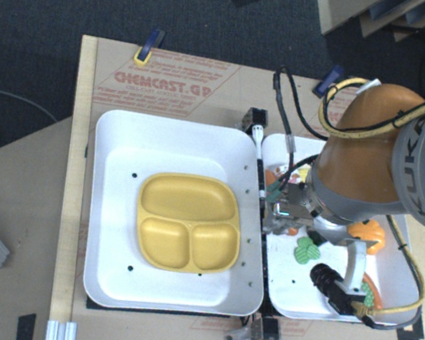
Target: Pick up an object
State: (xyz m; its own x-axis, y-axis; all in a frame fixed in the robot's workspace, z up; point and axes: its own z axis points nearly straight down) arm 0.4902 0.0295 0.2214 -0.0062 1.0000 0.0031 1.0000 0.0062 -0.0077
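Nearest, in the right bin (289, 289), a small green object (308, 252) is seen lying loose, with an orange object (369, 232) just beyond, both left as candidates for the pick. Farther in, the gripper (282, 211) is held low by the bin's left wall, presumably for a grasp; whether anything is gripped cannot be told.

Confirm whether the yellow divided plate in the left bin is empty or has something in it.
Empty. The yellow divided plate lies face up in the left bin, all three compartments bare.
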